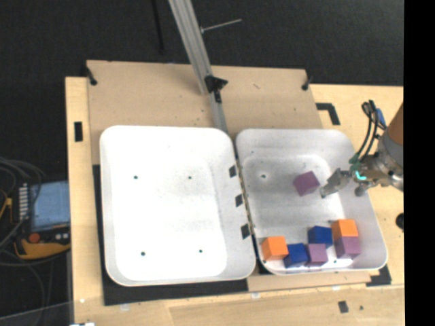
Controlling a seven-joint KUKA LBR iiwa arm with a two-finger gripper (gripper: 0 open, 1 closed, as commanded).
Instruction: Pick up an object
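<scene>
In the right bin (285, 148) a purple cube (306, 183) lies alone near the middle. Along the bin's front edge sit an orange block (275, 247), a blue block (296, 255), a purple block (317, 253), another blue block (319, 235), an orange block (345, 228) and a purple block (349, 246). My gripper (345, 187) hangs over the bin's right side, just right of the lone purple cube and above the front cluster. It is open, with nothing between its fingers (332, 183).
The left bin (166, 202) lies beside the right one. A slanted metal rail (194, 39) runs from the top of the view down to the gap between the bins. Cables and a blue device (47, 206) lie off the bench at the left.
</scene>
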